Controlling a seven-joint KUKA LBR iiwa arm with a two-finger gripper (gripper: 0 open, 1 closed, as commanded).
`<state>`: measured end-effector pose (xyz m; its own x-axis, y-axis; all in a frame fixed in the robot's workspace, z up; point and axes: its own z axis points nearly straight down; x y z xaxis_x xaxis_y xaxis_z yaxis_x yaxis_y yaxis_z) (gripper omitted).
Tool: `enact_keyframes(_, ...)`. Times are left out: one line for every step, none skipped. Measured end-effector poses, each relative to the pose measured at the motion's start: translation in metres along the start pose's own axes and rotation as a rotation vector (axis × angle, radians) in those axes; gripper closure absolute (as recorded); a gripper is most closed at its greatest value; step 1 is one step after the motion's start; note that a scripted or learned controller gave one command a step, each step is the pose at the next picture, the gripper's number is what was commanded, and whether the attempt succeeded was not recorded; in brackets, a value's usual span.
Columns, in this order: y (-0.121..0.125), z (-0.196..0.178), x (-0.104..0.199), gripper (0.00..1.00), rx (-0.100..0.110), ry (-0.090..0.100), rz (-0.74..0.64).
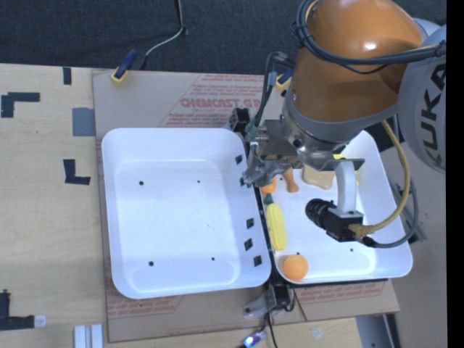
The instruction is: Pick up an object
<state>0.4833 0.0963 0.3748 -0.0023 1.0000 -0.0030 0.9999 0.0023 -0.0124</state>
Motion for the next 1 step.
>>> enact_keyframes(0.0008, -0.0051, -0.0009, 0.00, -0.009, 0.002, 0.001)
